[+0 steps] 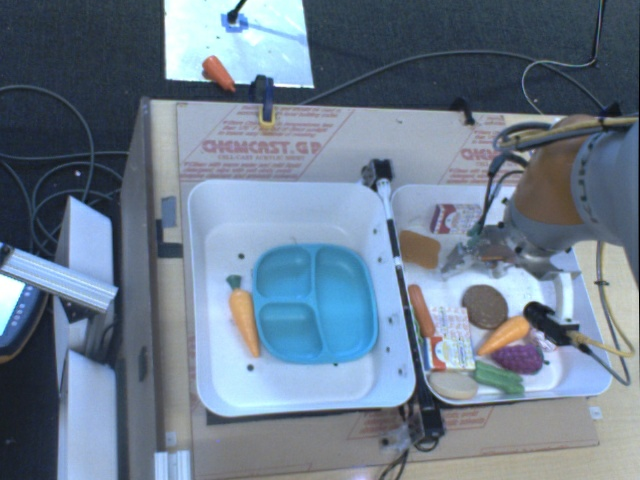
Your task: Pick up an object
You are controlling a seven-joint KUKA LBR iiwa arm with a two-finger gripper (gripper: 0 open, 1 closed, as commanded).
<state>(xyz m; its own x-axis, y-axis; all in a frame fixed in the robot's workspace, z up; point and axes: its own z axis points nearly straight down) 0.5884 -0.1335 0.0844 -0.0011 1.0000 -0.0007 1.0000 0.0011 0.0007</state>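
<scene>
On the table [300,133], seen from above, two white bins sit side by side. Over the right bin [598,368], the arm [575,193] reaches in, its gripper [470,251] low beside a brown bread-like piece [420,249]; whether the fingers are released or clenched cannot be told. Below lie a round brown patty [485,306], a carrot [503,334], purple grapes [521,358] and a sausage [421,311]. The left bin [215,298] holds a blue divided plate [314,302] with another carrot [243,320] just beside it.

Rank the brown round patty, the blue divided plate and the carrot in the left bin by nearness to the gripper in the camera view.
From the gripper:
1. Brown round patty, right bin, just below it.
2. Blue divided plate, middle of the left bin.
3. Carrot, left of the plate.
</scene>
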